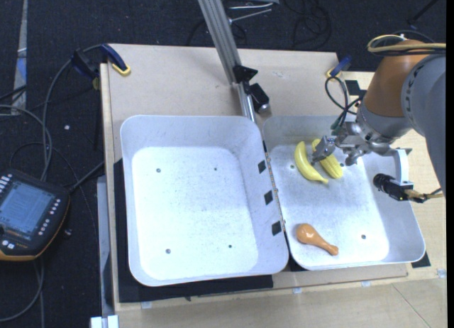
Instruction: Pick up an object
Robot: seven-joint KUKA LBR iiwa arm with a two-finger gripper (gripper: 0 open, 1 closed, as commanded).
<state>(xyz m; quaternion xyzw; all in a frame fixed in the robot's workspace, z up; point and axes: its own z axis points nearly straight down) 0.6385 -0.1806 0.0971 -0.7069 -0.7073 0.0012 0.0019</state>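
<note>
**Fingers down at the bananas in the right bin**

We see the fingers (328, 150) at the bananas (312, 163), touching the top of the yellow bunch, but we cannot tell whether they are released or clenched, nor whether any fruit sits between them. The bananas lie in the right bin (397, 248), toward its twelve o'clock end. From the fingers the grey wrist runs out toward three o'clock, and above it the arm (404, 92) with its orange band climbs toward two o'clock. At about six o'clock from the bananas, well apart from them, an orange gourd-shaped toy (316, 238) lies on the same bin's floor. At nine o'clock sits the left bin (135, 135), touching its neighbour. Both rest on the tabletop (177, 82), where a slanted metal pole (220, 28) rises at twelve o'clock.
</note>
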